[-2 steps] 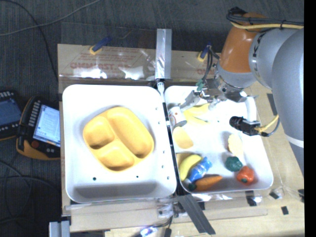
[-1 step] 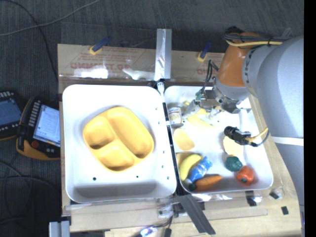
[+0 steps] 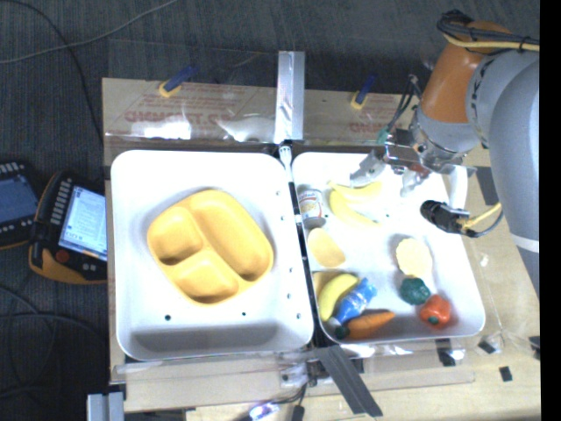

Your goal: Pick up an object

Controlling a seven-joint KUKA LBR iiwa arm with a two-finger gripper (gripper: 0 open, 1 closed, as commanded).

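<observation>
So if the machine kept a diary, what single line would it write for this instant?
arm: over right bin back edge | gripper: above banana, nothing seen held | left bin: yellow tray | pick: not yet done

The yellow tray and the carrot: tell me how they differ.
The yellow tray lies by itself in the left bin; the carrot lies in the right bin among other toy foods. The tray is far larger than the carrot. The tray is yellow and broad with compartments; the carrot is orange and slim. Both lie flat, apart from the gripper.
</observation>
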